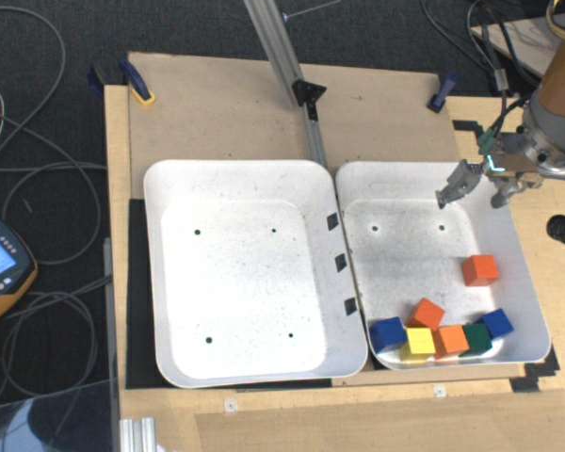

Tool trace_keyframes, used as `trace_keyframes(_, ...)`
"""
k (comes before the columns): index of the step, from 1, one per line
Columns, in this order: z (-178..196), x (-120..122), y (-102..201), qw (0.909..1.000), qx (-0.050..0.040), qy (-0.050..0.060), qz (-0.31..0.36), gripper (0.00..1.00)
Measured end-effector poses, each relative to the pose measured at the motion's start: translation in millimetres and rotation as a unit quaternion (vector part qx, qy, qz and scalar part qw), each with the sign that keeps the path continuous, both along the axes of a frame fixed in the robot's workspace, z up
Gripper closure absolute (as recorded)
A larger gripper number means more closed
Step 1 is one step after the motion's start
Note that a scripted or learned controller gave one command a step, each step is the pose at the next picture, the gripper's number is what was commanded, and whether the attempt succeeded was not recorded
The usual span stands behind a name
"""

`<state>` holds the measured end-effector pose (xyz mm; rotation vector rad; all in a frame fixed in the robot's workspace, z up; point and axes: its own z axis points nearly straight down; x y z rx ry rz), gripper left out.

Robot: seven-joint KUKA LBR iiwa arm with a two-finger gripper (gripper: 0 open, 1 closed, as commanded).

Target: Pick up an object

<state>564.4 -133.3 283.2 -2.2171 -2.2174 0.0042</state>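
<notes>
Orange wooden cube (479,269) lies untouched at right; gripper (480,188), fingers apart and holding nothing, must descend onto it.

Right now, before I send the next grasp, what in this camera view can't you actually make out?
- Arm: cut off by the right edge above the wrist.
- Green block: partly covered by the orange block in front; its full shape is hidden.
- Yellow block: pressed against its neighbours at the right bin near wall; gaps too small to judge.
- Pincer: whether it touches the bin floor can't be told.
</notes>
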Motion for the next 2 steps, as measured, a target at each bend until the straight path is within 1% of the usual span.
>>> trace_keyframes(1, 2, 1, 0, 1.0, -0.0004, -0.002, 0.0, 0.0)
trace_keyframes(2, -58, 0, -7, 1.0, 0.0, 0.001, -0.001, 0.0)
